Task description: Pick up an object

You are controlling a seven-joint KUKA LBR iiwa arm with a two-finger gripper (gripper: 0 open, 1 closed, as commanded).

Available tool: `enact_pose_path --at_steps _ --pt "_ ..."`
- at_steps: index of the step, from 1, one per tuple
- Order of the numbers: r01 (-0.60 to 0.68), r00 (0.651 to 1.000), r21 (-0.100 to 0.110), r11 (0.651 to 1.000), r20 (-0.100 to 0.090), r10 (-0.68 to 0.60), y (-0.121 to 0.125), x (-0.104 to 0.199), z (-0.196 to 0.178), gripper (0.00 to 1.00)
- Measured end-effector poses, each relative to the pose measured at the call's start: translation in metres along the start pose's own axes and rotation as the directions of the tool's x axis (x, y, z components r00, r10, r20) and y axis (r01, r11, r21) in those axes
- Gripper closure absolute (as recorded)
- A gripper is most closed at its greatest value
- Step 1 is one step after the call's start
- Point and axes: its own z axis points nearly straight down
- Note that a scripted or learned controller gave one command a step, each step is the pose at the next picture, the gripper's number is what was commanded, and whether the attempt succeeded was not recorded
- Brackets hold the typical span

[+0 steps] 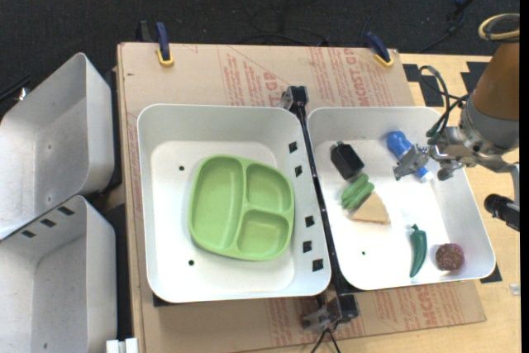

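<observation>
Fingers [411, 167], state unclear, hover beside rounded blue object [400, 144] in glossy white bin [479, 219]

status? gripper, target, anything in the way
Gripper low in right bin, at the blue object; grasp unconfirmed. Black block, green piece, tan wedge lie to its left, apart.
</observation>
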Motion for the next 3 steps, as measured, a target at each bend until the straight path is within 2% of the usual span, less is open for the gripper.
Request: enact_pose_path --at_steps 2,3 --pt "-0.002 1.0 -0.008 1.0 0.004 0.002 -0.004 -0.005 0.096 0.0" --pt "-0.001 1.0 -0.006 1.0 0.002 0.001 -0.004 -0.004 0.085 1.0"
